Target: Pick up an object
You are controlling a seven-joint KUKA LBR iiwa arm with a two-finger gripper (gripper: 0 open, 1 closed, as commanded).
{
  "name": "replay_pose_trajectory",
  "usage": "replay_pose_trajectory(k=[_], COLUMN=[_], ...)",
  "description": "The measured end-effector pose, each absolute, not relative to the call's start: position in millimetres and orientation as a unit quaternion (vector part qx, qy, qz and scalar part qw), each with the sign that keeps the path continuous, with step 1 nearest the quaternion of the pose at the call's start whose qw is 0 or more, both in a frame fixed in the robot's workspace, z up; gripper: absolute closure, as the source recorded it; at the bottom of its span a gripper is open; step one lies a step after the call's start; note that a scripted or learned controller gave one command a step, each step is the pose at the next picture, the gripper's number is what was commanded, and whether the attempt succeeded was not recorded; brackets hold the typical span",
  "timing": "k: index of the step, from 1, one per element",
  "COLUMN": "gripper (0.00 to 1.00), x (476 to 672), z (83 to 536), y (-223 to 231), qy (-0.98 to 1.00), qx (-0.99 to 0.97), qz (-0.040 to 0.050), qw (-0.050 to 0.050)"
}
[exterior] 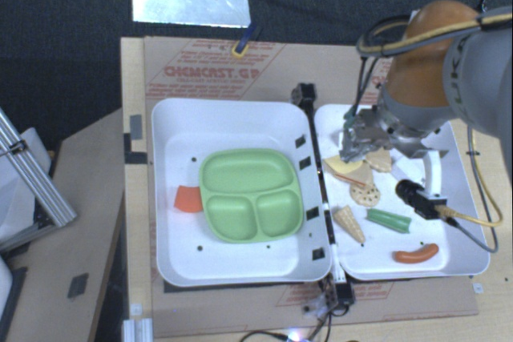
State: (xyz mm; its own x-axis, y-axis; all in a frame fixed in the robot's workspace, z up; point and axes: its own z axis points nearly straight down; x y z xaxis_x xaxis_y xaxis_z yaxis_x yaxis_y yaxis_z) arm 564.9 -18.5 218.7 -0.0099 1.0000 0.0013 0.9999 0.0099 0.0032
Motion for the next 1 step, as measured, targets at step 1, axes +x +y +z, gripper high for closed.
replay_pose_trajectory(k=[1], gripper=[1.0], x=[593.7], z=[213.0], y=[29.2], qy=[0.711], qx=[0.703], qz=[0.0019], qw=[0.0])
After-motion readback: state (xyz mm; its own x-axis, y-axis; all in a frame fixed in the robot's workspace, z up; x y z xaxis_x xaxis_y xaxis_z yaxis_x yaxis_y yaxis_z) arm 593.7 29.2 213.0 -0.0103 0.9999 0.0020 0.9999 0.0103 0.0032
